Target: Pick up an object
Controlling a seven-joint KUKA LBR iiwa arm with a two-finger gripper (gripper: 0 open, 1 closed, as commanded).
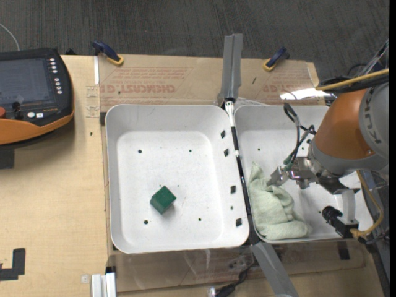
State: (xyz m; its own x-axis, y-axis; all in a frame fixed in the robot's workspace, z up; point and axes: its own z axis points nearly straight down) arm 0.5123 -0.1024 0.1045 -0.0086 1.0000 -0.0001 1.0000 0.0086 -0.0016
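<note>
Reaching in from the right, the grey arm with its orange band [348, 124] stands over the right bin [272, 124], its gripper [281, 177] low at the upper edge of a pale green cloth [275, 208]. Whether the tool is spread, pressed together or pinching the cloth cannot be told from this view: the tip is small and blurred against the fabric, and no part of the cloth is seen lifted clear of the bin floor.

The cloth lies crumpled in the lower left part of the right bin, against the divider [238, 166] between the two bins. Cables run along the arm's wrist.

In the left bin [124, 129] a green cube [163, 200] rests on the floor, lower centre, well apart from the gripper and from every wall.

The bins sit side by side on a cardboard-covered bench [55, 197]. Two clamps [109, 52] hold the cardboard at the far edge. An orange-and-black teach pendant [31, 94] lies at the bench's left edge
</note>
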